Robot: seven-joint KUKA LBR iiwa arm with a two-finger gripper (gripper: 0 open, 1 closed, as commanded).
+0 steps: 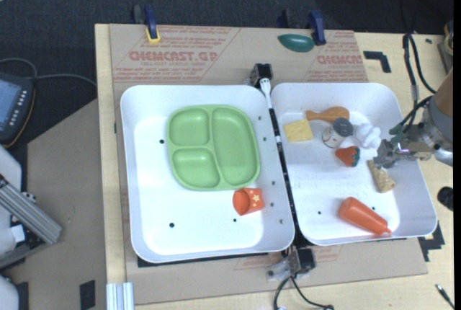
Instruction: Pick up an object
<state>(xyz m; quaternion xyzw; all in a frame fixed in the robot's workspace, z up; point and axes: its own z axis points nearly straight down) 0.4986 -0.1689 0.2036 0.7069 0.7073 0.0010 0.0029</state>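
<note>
White right bin (pixel 414 211) holds a tan wedge (pixel 382 177) beneath the pincer (pixel 385 154).

End effector (pixel 387 155) low at right

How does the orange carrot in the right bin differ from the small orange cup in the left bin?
The carrot is long and cone-shaped, lying on its side; the cup is short and round. The carrot looks larger than the cup. The cup carries a small yellow star; the carrot is plain. The carrot lies in the right bin, the cup in the left bin beside the green plate. Both are orange.
</note>
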